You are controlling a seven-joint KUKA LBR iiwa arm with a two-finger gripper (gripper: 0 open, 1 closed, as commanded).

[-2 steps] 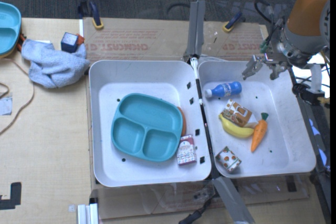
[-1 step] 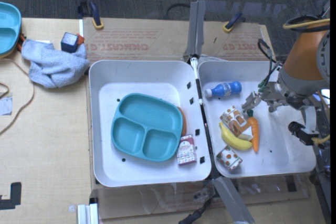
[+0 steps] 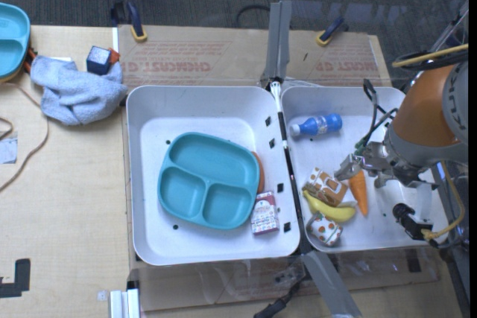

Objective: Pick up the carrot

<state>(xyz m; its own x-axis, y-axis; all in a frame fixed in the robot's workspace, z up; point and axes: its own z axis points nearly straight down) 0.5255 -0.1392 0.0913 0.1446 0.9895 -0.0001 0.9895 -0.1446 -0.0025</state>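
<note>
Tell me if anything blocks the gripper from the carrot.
Nothing visible does. The gripper is already at the top end of the carrot in the right bin. The banana and the small box lie close on the carrot's left, beside it, not over it.

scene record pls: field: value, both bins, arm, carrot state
left bin: teal divided plate, small red-and-white packet at its lower right corner
right bin: blue bottle lying down, carrot, banana, toy sandwich, round spotted toy
carrot: lying on the bin floor, right of the sandwich and banana
gripper: at the carrot's upper end
off bins: grey cloth, blue cube
</note>
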